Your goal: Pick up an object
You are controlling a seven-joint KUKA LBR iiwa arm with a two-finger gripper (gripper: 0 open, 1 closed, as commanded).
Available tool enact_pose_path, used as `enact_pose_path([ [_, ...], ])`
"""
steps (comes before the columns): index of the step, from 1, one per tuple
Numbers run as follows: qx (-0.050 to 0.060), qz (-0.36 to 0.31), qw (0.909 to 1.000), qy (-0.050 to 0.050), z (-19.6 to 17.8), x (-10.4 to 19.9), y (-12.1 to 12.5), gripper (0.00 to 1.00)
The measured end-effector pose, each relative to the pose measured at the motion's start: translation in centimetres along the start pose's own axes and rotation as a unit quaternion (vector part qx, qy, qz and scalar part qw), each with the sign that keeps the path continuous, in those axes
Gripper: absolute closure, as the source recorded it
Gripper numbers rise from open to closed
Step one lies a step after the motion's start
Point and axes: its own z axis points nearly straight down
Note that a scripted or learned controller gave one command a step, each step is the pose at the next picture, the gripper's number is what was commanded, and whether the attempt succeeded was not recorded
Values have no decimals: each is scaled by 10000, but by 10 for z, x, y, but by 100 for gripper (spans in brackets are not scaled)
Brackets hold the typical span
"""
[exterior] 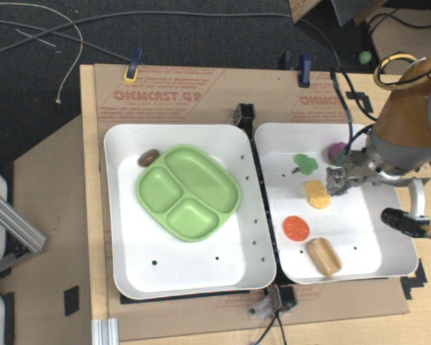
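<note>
Right bin [366, 261]: toys beside tool [335, 181].

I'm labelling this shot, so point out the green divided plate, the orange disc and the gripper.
green divided plate [189, 191]: camera view, its centre ridge.
orange disc [296, 228]: camera view, its top face.
gripper [336, 180]: camera view, between its fingertips.

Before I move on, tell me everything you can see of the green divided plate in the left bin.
The green divided plate is pale green, plastic-looking, a rounded square with three compartments, all bare. It lies flat, turned askew, in the left bin toward its upper middle. A small brown object sits at its upper-left edge, seemingly touching.
</note>
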Motion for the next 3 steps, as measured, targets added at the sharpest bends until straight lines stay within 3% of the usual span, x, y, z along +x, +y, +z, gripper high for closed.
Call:
enact_pose_path([
  [1,-9,-1,10000,-2,45,2,6,0],
  [2,-42,3,10000,-8,31,2,8,100],
  [3,-68,-8,10000,-22,-15,9,9,100],
])
